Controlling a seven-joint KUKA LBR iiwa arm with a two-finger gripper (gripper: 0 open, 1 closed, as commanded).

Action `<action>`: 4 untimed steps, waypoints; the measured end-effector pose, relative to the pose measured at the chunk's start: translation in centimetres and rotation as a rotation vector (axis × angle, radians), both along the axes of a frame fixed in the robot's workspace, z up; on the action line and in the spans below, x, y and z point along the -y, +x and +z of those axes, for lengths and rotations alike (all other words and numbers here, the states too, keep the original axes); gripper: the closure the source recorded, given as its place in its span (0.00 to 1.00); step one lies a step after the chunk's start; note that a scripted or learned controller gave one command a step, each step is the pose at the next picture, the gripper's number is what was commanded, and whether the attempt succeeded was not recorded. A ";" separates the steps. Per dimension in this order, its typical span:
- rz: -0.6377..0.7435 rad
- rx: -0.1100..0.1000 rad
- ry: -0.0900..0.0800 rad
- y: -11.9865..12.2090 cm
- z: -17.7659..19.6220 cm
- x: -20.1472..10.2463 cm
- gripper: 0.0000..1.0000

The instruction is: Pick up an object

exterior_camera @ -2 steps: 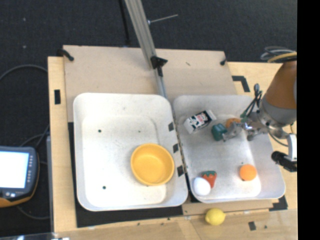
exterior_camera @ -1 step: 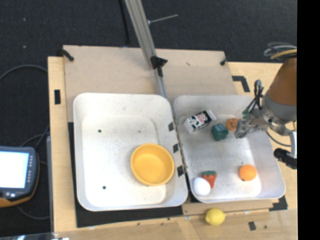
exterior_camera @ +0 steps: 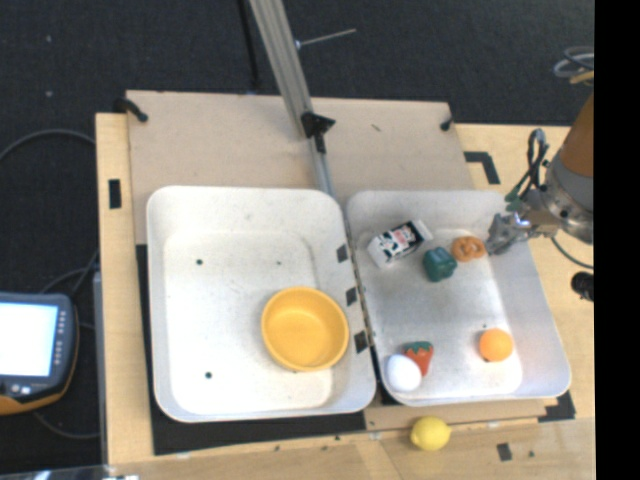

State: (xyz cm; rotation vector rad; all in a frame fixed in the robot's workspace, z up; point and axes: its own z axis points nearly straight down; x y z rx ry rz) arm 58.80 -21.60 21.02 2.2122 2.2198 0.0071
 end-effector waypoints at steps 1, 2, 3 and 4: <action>0.001 -0.006 0.001 0.2 4.3 -0.5 1.00; 0.003 -0.004 0.002 0.3 6.7 -0.5 1.00; 0.004 -0.007 0.003 0.5 6.7 -6.6 1.00; 0.002 -0.007 0.002 0.9 5.8 -10.9 1.00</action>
